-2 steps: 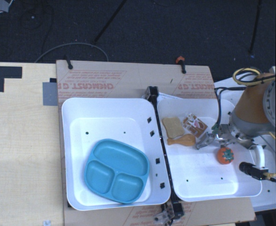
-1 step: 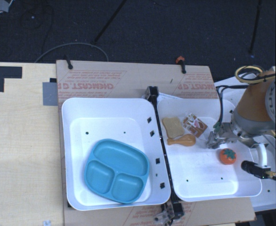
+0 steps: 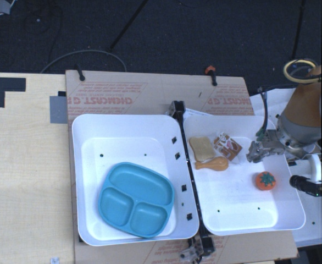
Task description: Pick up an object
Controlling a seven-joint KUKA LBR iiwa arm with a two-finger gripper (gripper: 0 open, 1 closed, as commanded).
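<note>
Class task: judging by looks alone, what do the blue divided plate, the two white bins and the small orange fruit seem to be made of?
Blue divided plate: likely moulded plastic, with even colour, rounded compartment edges and a soft sheen.
White bins and: probably thin formed plastic, smooth and uniform with curved rims.
Orange fruit: looks like a toy, plastic or rubber; the material is too small to confirm.

Upside-down red print, seemingly "CHEMCAST GP", repeated on the brown board (image 3: 150, 95) behind both bins.

Divided plastic plate (image 3: 135, 199): blue.
Round toy fruit (image 3: 265, 181): orange, green-topped.
Shallow bins (image 3: 84, 147): white.
Toy bread slice (image 3: 201, 147): tan.
</note>
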